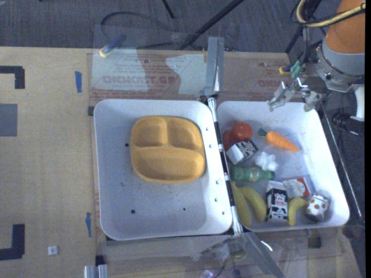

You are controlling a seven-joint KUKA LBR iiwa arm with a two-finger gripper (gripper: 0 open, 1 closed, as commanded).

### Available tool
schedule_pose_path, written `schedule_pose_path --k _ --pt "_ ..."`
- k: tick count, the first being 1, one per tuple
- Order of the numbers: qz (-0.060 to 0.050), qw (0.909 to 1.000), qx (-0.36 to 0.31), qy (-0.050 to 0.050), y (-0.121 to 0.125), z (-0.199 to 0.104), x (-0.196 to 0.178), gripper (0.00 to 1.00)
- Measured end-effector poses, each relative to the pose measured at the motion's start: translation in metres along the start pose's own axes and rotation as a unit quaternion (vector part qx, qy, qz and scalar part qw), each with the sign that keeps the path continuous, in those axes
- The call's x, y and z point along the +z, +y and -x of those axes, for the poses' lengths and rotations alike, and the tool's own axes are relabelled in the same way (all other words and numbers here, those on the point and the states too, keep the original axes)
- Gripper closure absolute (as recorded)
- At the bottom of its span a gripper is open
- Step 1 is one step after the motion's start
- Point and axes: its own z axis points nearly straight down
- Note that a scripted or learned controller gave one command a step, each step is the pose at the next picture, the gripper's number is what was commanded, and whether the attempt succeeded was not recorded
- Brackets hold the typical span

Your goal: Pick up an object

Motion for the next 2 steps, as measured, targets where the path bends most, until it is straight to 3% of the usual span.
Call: schedule_pose_path --k 1,2 --pt "0.004 0.9999 0.013 -0.001 -0.034 0.020 0.156 0.00" --pt "0.000 1.0000 0.007 0.000 -0.096 -0.002 0.182 0.00"
